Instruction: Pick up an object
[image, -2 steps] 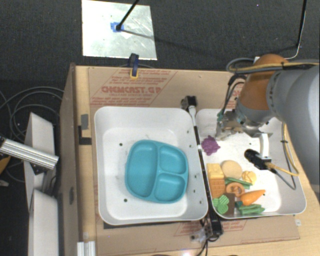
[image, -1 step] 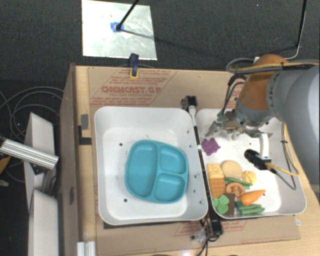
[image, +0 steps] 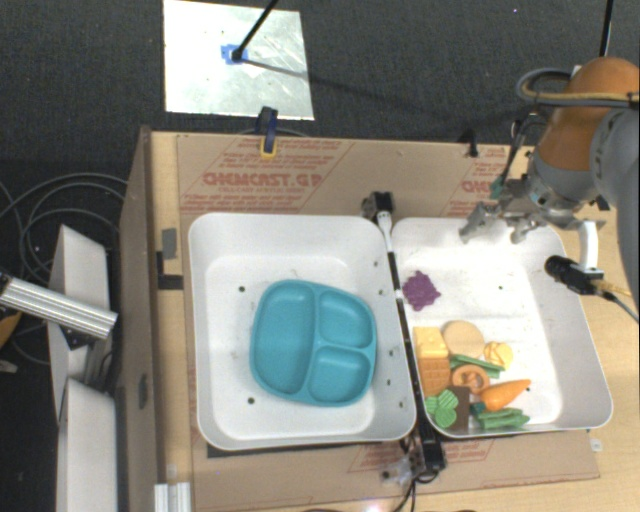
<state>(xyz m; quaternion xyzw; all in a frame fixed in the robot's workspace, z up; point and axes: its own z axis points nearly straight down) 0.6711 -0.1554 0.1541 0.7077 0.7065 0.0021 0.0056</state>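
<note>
While the arm reaches in from the right side of the bench, its gripper hangs over the far right corner of the right-hand bin, with its two fingers spread apart and nothing between them. One fingertip points toward the divider between the bins, the other sits closer to the wrist. Taking the right-hand bin as the landmark, all the loose toy food lies inside it, gathered toward its near left corner and well apart from the gripper. A purple bunch of grapes sits alone near the bin's left wall, about midway along it. Nearer the camera, a yellow waffle-like block rests against the same left wall. Just beside it lies a round tan biscuit, and a small yellow piece sits to its right. An orange carrot lies tilted near the bin's front edge, touching green bean pods that run along that edge. A green leafy piece sits in the bin's near left corner. To the left of the right-hand bin, the left-hand bin holds a teal divided plate, lying flat near its middle
</note>
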